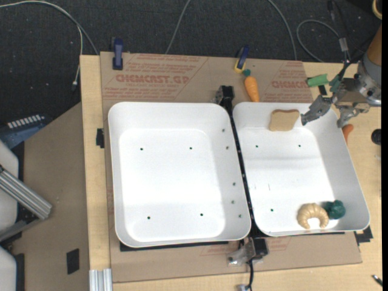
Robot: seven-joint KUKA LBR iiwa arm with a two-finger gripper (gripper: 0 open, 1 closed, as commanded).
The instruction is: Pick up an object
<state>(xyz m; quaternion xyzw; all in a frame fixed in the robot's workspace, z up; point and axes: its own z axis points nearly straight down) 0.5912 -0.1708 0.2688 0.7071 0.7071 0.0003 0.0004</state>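
Note:
In the right bin (285, 180), a tan bread slice (284, 120) lies by the far wall. A pale croissant (313, 215) rests in the near right corner, touching a small dark green object (334, 209). My gripper (329, 115) hangs over the bin's far right corner, just right of the bread slice. It is open, with its fingers spread and nothing between them. The left fingertip (310, 115) is close to the slice's right edge.
The left bin (170, 223) sits beside the right one. An orange carrot (251, 88) lies on the cardboard behind the bins. A small orange piece (347, 131) shows just outside the right bin's rim under the gripper. Blue clamps (117, 52) hold the board's far edge.

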